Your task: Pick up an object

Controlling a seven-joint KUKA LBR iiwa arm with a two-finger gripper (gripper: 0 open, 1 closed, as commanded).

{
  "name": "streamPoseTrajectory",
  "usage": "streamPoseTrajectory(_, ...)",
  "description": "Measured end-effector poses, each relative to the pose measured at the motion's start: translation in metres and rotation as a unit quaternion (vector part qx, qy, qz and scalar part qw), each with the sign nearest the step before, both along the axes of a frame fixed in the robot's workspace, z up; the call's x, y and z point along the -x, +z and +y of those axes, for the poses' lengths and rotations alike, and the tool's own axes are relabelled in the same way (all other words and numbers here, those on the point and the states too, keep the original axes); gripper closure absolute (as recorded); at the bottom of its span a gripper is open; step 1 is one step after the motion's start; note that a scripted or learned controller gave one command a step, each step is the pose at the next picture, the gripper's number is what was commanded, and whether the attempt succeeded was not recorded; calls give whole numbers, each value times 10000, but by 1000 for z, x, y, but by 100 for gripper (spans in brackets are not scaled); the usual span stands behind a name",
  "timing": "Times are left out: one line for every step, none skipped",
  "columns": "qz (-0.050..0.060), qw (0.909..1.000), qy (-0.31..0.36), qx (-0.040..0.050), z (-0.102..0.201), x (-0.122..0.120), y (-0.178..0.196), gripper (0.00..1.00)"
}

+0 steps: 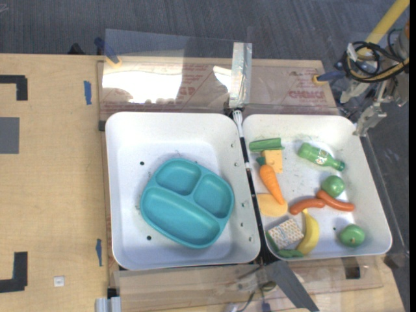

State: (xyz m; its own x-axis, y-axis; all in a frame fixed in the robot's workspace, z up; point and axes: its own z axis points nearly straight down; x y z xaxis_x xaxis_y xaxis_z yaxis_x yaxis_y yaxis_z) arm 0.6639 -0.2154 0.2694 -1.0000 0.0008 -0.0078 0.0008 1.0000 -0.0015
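Observation:
The right bin [370, 194] holds several toy foods: a green bottle [320, 156], a carrot [270, 182], a yellow cheese block [275, 160], a green stick [265, 144], a round green fruit [333, 186], an orange-red sausage [322, 204], a banana [311, 233], a speckled cracker [286, 231] and a green lime [352, 235]. My gripper [369, 114] hangs at the bin's far right corner, above and to the right of the green bottle. It is apart from every object, and nothing shows in it.
The left bin [123, 174] carries a teal divided plate [187, 201]. A clear plastic sheet and a taped upright strip [240, 73] stand behind both bins. Cables [370, 60] bunch by the arm at the top right. Wooden bench lies to the left.

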Motion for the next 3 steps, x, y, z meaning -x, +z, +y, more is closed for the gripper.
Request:
streamPoseTrajectory(53,9866,1632,-20,17,48,-153,0)
streamPoseTrajectory(-18,9836,1805,9,85,126,-180,0)
streamPoseTrajectory(-97,9834,1811,33,86,121,-167,100)
